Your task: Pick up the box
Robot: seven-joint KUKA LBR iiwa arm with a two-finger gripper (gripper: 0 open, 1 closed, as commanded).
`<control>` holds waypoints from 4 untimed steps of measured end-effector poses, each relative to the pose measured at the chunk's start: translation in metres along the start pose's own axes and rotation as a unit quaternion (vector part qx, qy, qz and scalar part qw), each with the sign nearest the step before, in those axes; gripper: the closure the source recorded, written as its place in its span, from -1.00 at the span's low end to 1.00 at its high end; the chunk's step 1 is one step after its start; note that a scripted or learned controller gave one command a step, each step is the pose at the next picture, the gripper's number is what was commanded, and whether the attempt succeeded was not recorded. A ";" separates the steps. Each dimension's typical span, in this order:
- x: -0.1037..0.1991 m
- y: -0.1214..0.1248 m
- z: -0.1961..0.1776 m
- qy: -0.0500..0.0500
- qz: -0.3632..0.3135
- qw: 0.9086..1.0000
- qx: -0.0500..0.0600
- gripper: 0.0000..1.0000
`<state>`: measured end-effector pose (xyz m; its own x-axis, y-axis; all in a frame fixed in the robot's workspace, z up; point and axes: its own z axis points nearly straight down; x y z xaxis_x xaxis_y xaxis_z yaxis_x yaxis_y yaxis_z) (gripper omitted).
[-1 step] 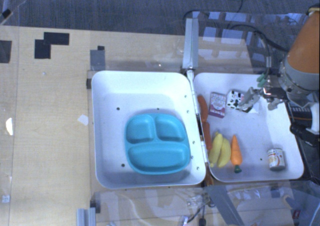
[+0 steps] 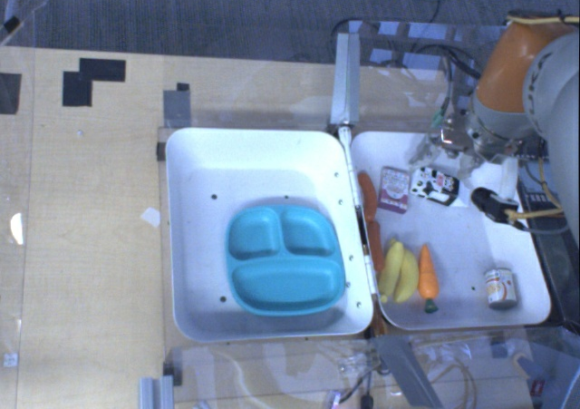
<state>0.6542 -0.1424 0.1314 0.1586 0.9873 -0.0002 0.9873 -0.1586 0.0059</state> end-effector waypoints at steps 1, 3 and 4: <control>0.046 0.011 0.036 -0.002 0.049 0.999 -0.006 -1.00; 0.021 0.013 -0.093 0.000 0.050 0.999 -0.001 1.00; 0.022 0.015 -0.105 0.000 0.047 0.999 -0.004 1.00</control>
<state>0.6719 -0.1226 0.2364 0.2512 0.9679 0.0004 0.9678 -0.2512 0.0138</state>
